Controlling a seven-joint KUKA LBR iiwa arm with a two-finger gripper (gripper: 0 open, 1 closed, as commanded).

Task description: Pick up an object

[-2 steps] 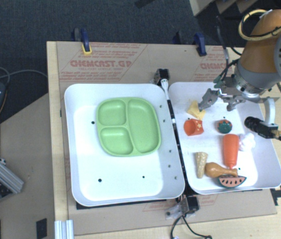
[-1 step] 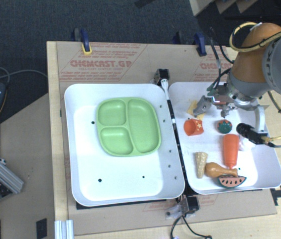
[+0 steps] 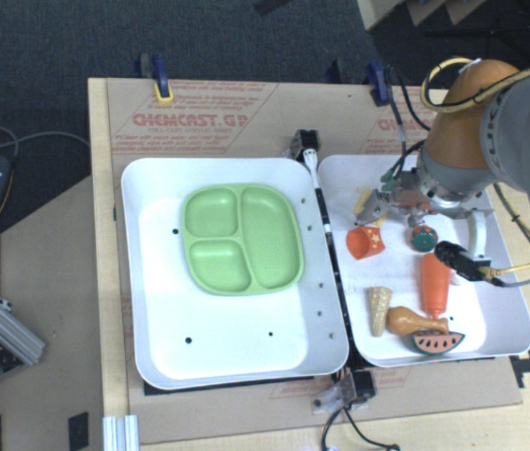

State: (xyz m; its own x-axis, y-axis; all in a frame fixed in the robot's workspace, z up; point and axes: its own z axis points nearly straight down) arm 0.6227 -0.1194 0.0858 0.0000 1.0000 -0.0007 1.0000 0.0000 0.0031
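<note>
Orange plastic toy cup [image 3: 366, 242] sits in the right white bin [image 3: 500, 327], just below and left of the tool [image 3: 398, 198], and nothing looks lifted yet. Can't tell how the tool stands, the wrist blocks it, so I'd call the pick not done. Right of the cup there's a small teal ball [image 3: 423, 240], then an orange carrot toy [image 3: 435, 285] lower down. Further below the cup: a tan ice-cream cone toy [image 3: 379, 309], a brown drumstick toy [image 3: 413, 320] and a watermelon slice toy [image 3: 437, 341]. Left of the cup, the other white bin [image 3: 152, 327] has a green divided plastic plate [image 3: 243, 239]. Everything's on the brown desk [image 3: 115, 120].
</note>
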